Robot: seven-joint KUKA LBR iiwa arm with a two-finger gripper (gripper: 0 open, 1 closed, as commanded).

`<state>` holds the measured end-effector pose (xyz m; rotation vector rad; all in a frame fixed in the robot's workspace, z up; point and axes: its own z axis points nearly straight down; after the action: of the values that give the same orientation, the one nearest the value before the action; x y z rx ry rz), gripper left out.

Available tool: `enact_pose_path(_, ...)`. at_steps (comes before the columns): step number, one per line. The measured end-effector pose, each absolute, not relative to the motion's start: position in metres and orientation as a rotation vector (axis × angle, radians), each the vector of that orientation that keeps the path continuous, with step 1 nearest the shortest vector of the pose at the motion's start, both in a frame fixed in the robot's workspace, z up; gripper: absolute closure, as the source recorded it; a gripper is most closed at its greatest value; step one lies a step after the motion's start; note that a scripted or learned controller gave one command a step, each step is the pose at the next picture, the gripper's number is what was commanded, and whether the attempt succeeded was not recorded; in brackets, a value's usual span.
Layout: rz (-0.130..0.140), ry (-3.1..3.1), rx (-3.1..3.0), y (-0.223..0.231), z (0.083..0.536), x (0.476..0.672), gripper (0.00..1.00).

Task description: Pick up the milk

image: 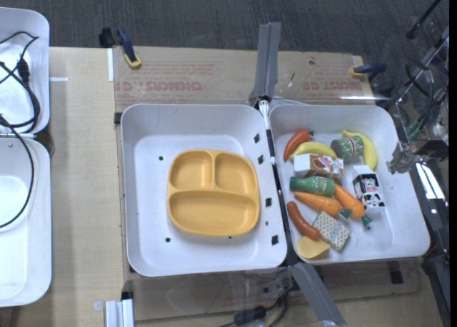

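Hand (397, 161) at right bin's (404, 208) rim — near milk (368, 190)

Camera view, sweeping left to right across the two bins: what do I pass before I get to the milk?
Yellow divided plate in the left bin → divider between the bins → red sausage → green bottle → orange carrot → milk carton by the right bin's right side → hand at that bin's right rim.
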<state>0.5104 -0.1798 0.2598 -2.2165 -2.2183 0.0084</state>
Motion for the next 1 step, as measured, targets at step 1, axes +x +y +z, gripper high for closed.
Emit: enact_pose_path(1, 0.005, -2.534, -1.849, -0.1728, 0.2433, 0.5099, 0.0)
